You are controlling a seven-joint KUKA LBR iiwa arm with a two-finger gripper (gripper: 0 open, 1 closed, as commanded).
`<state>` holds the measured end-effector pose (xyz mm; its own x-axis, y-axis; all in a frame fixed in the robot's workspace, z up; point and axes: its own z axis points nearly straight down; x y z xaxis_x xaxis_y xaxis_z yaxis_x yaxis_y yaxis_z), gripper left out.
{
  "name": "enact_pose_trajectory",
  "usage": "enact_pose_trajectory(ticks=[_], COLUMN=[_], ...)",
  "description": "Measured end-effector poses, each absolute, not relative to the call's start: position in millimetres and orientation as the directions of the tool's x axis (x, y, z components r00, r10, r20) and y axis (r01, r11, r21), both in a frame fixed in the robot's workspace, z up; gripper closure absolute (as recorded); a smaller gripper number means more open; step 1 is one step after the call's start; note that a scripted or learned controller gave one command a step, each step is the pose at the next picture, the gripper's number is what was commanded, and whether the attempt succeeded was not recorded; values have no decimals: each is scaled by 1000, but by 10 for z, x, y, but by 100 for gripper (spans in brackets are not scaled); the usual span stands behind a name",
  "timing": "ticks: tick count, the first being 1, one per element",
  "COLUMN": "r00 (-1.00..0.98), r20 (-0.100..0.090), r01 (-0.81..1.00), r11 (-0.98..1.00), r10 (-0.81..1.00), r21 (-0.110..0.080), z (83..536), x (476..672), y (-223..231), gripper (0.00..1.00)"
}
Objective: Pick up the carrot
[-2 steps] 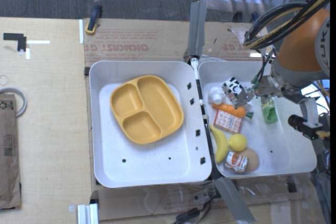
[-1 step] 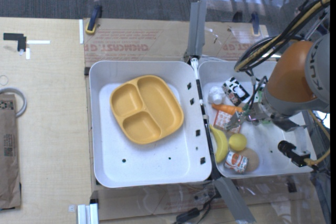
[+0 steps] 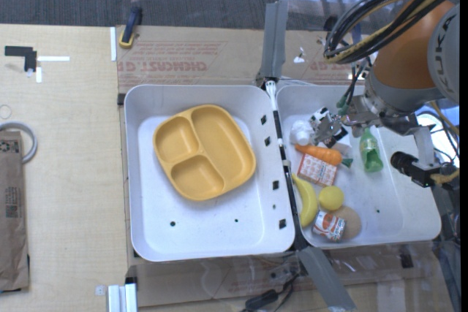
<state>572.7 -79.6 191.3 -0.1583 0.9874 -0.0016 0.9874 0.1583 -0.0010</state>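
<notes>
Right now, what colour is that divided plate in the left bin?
The divided plate is a plain yellow all over, with no pattern, seen clearly in the camera view.

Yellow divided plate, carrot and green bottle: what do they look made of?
The yellow divided plate looks like moulded plastic with a matte finish: uniform colour, soft rounded ridges. The carrot seems to be toy plastic, flat even orange with a dull sheen, though that is uncertain. The green bottle appears to be translucent plastic, lighter where light passes through. The end effector hangs over the carrot.

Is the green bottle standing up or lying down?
Lying down: the green plastic bottle rests lengthwise on the right white bin's floor.
</notes>
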Motion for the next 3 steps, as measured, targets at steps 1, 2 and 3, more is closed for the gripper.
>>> enact_pose_trajectory(ticks=[1,2,3], r00=[-375,-457,-456], r20=[-2,3,-11], r01=[927,890,890], r11=[375,457,456], r10=[927,890,890], r21=[2,-6,6], z=[998,966,1079], x=[5570,6235,6271], y=[-1145,-1216,-1238], gripper=[0,0,100])
